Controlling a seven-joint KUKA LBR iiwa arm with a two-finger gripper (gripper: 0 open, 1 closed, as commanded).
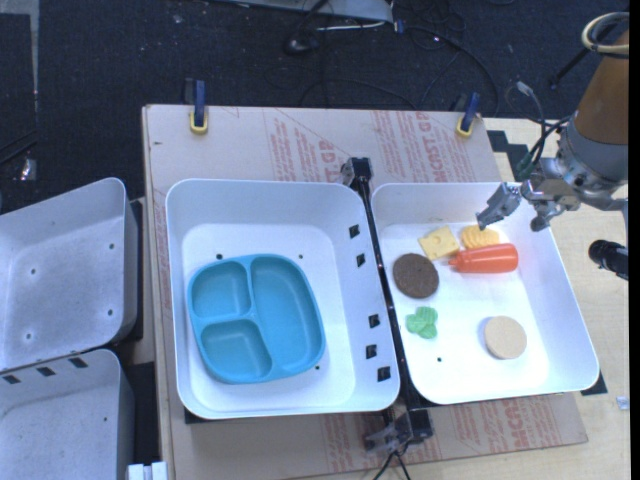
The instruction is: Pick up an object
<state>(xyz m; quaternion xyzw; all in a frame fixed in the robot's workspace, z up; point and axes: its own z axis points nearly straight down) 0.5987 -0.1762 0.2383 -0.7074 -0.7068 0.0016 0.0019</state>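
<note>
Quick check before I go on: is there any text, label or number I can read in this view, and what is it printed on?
Red print runs along the brown board under the bins, mirrored and upside down; nothing in it can be read with certainty.
More red print on the board's front edge: too blurred to read.
The white bins, the blue tray, the food pieces and the gripper carry no readable text.

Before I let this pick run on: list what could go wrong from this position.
1. The orange carrot, yellow corn piece and yellow cheese wedge lie bunched together, so the hand, hovering above them, may nudge a neighbour or catch two.
2. That cluster lies close to the right bin's far wall, leaving little room there.
3. The carrot looks rounded and may roll or slip out.
</note>
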